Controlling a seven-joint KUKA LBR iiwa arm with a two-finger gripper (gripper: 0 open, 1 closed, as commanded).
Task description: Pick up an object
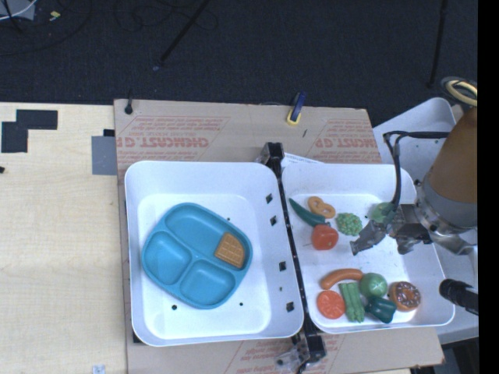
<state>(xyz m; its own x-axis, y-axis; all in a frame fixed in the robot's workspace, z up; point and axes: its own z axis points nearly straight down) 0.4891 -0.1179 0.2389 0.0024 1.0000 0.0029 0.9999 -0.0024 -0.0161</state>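
Observation:
My gripper [387, 245] hangs over the right bin [366, 179], near its right side, open with nothing between its fingers [366, 242]. A green leafy toy [381, 212] lies just behind it. To its left are a broccoli piece [348, 224], a red tomato [324, 238], a pretzel [320, 206] and a dark green pepper [302, 212]. In front of it lie a sausage [341, 276], a green ball [373, 284], a chocolate donut [405, 294], an orange-red slice [330, 304] and a green pod [352, 301].
The left bin [156, 181] holds a blue divided plate [178, 259] with a waffle piece [230, 250] on it. A black divider [284, 240] runs between the bins. The arm's orange band [460, 158] rises at the right.

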